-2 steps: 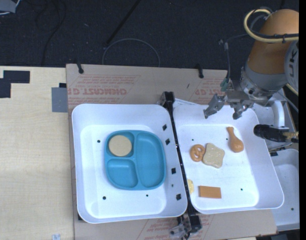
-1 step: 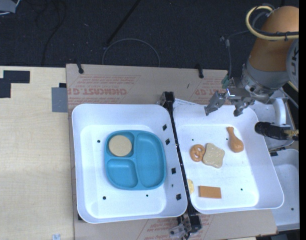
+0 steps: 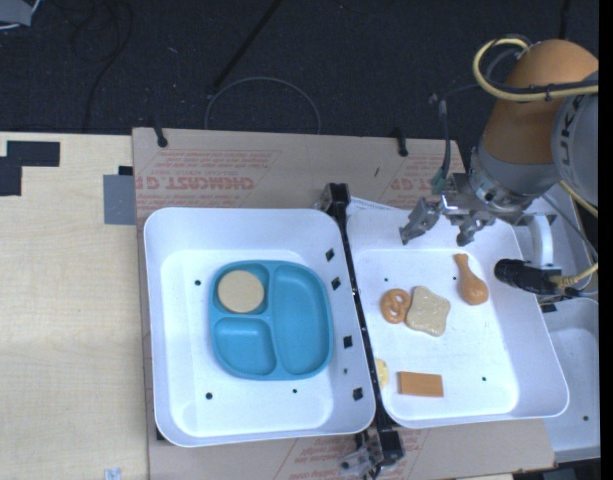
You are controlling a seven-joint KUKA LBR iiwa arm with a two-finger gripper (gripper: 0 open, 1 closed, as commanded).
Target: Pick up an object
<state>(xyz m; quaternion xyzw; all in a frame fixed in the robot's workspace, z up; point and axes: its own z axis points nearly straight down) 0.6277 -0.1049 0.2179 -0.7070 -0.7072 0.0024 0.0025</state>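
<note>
In the right bin (image 3: 506, 388) lie a brown pretzel (image 3: 393, 305), a pale slice of toast (image 3: 428, 311) touching it, a tan drumstick-shaped piece (image 3: 471, 280) and a flat orange rectangle (image 3: 420, 384). My gripper (image 3: 443, 225) hangs over the far edge of that bin, its two grey fingers spread apart with nothing between them. It stands above and behind the toast and pretzel, clear of every piece.
The left bin (image 3: 176, 368) holds a blue divided plate (image 3: 271, 320) with a round tan cracker (image 3: 240, 291) in its upper-left compartment. A black divider (image 3: 348, 298) runs between the bins. A small pale yellow piece (image 3: 382, 374) sits by the right bin's left wall.
</note>
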